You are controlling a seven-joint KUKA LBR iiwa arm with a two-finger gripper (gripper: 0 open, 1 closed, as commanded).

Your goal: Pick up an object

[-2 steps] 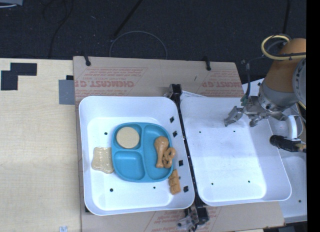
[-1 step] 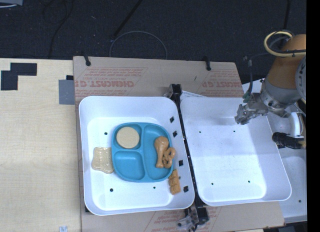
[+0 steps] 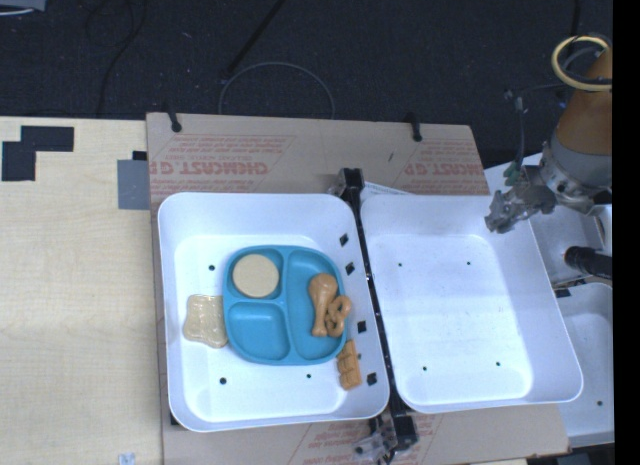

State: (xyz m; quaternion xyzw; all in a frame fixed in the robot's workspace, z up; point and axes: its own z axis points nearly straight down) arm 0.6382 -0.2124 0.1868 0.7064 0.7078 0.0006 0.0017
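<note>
A blue divided plate [image 3: 262, 338] lies in the left bin [image 3: 190, 223]. On it rest a round tan disc [image 3: 255, 275] and a brown twisted pretzel-like piece [image 3: 328, 305]. A pale tan slab [image 3: 205, 320] lies against the plate's left edge, and a small brown chunk [image 3: 348, 365] sits just off its lower right corner. The gripper [image 3: 503, 213] hangs at the upper right corner of the right bin [image 3: 470, 393], far from all these objects, with nothing visible in it.
A black divider clip runs between the two bins. Cardboard lies under both bins. A light wooden bench top stretches to the left. White fixtures and a black handle stand at the far right beside the arm.
</note>
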